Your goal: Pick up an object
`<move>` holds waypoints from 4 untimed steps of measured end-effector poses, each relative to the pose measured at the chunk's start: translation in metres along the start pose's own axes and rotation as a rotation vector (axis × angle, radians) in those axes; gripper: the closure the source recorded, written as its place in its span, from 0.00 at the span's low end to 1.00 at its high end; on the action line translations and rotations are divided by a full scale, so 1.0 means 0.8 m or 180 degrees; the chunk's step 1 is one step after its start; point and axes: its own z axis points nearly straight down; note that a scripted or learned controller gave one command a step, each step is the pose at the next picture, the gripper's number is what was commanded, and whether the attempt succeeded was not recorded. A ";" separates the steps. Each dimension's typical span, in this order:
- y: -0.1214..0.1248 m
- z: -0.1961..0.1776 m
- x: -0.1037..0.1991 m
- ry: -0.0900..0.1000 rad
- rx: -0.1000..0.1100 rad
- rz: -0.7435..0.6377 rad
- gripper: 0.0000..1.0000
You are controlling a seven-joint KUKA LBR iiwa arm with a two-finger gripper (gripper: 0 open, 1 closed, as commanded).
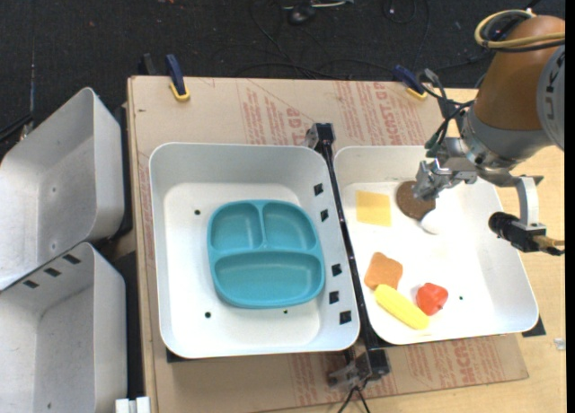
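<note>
Bench (269, 106) first: brown board carrying two white bins side by side. The left bin (171, 223), well away from the gripper, holds a teal tray (266, 254) with three compartments. The right bin (503, 303) lies under the arm (517, 88), which reaches in from the right.

The gripper (426, 183) hangs over the far part of the right bin, pointing down at a brown disc (411, 201), a small round flat piece that sits just beneath and beside the fingertips. The view is too coarse to tell how the fingers stand, or whether they touch the disc, so I cannot tell if anything is gripped.

Just left of the gripper lies a yellow square (374, 207), close beside the disc. Nearer the camera, well apart from the gripper, sit an orange slab (384, 270), a yellow stick (401, 306) and a red lump (432, 297), the last two almost touching.

The disc looks like a toy food piece: likely light, stiff and smooth, perhaps slippery. Being low and flat, it would be best pinched across its rim from above, with the fingers reaching down to the bin floor; the yellow square nearby may crowd one finger.
</note>
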 end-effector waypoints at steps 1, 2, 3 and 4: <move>0.001 -0.007 0.000 0.0002 0.0009 0.0000 1.00; -0.013 -0.022 0.063 0.0010 0.0018 -0.0017 1.00; -0.034 -0.033 0.134 0.0012 0.0016 -0.0020 1.00; -0.049 -0.016 0.199 0.0007 0.0024 -0.0016 1.00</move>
